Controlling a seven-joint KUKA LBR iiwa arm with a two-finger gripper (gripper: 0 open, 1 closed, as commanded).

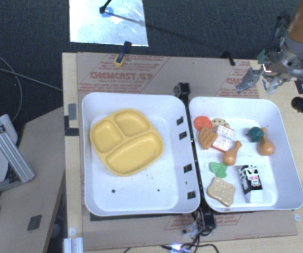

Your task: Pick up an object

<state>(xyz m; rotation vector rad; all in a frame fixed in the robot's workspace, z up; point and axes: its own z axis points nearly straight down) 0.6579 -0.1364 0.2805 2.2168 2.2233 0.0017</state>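
Gripper hangs above the right bin's far edge, holding nothing; whether its jaws are apart, I cannot tell. Inside the bin, a drumstick lies diagonally, bone end pointing up-right, beside a waffle.

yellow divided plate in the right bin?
No, the yellow divided plate lies in the left bin; the right bin holds the small toy foods.
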